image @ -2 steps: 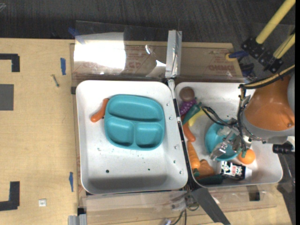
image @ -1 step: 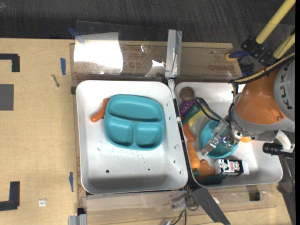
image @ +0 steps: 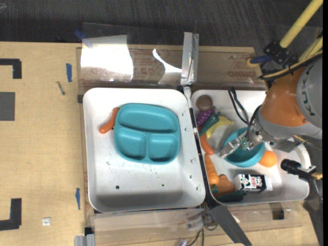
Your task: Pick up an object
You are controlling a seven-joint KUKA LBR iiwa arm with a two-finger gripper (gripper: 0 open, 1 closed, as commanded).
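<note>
Right bin (image: pixel 300 191): jaws' state unclear above upright teal bowl (image: pixel 246 155), opening skyward.

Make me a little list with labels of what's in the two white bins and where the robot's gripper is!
left bin: teal plastic divided plate, orange carrot-shaped toy at the plate's left edge
right bin: teal plastic bowl, orange ball, purple toy grapes, brown round toy, black-and-white small carton
gripper: over the bowl
gripper fingers: cannot tell

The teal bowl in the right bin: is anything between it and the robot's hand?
Nothing visible is. The hand sits right at the bowl, over its rim. Other toys lie beside the bowl, including an orange ball against it.
</note>
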